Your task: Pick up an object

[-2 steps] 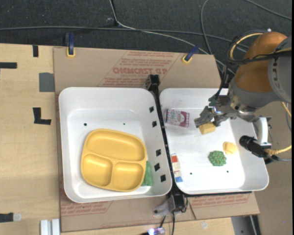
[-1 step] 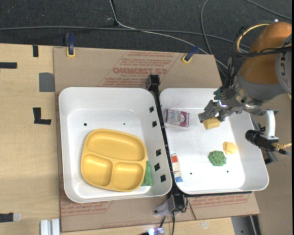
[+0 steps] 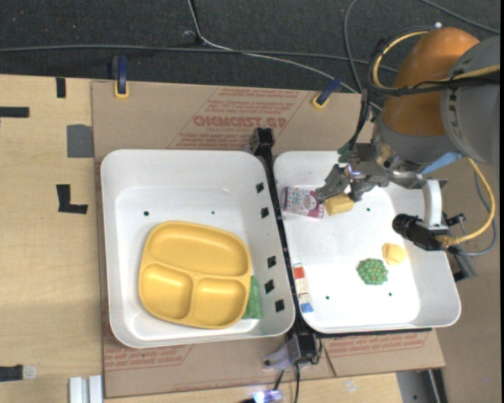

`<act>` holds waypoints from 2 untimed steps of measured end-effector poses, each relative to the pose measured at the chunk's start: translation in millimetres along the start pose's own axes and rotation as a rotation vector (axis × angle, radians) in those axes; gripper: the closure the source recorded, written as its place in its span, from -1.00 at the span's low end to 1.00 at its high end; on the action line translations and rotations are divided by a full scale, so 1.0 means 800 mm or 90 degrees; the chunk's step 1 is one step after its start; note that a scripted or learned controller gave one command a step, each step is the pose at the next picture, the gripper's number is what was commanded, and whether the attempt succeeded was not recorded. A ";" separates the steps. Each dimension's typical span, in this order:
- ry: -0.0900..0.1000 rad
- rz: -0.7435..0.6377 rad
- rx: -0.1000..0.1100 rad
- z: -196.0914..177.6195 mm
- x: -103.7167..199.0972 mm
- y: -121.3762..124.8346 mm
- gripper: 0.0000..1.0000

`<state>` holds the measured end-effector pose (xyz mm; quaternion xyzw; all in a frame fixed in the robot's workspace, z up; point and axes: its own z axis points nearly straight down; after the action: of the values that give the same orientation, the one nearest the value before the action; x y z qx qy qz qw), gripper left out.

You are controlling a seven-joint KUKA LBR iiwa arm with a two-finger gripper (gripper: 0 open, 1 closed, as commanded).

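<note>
My gripper (image 3: 343, 188) hangs over the upper left part of the right bin (image 3: 428, 309). A small yellow block (image 3: 339, 206) lies right at its tip, touching or nearly touching it. I cannot tell whether the block is held. A pink and white packet (image 3: 301, 201) lies just left of the block, by the bin's left wall. Further down the same bin are a green knobbly ball (image 3: 371, 270) and a small pale yellow piece (image 3: 394, 253).
A red, white and blue strip (image 3: 301, 288) rests along the right bin's left wall. The left bin (image 3: 126, 175) holds a yellow divided plate (image 3: 195, 274) with a green item (image 3: 254, 299) at its right edge. Cables loop above and to the right of the arm.
</note>
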<state>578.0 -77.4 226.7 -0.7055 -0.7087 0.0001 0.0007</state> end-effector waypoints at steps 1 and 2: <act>0.000 -0.001 0.000 -0.010 0.061 0.014 1.00; 0.000 -0.001 -0.001 -0.016 0.120 0.040 1.00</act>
<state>609.4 19.0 239.3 -0.7048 -0.7094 -0.0005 0.0006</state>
